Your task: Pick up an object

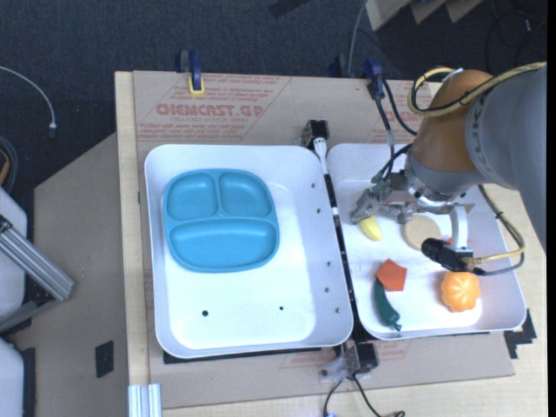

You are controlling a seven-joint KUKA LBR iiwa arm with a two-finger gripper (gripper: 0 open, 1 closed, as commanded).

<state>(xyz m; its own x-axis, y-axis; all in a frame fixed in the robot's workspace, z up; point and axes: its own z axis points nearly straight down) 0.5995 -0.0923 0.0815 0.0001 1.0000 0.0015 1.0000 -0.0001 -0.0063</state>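
We note the tool (pixel 372 208) hanging low in the right bin (pixel 504 315), its spread unclear to us, just above a small yellow banana (pixel 371 228) near the bin's left wall — likely light, smooth, curved plastic — best pinched across its middle.

A brown bench (pixel 261 102) with red letters on top, two white bins on it side by side, the left bin (pixel 248 320), the right bin (pixel 434 320), touching in the middle
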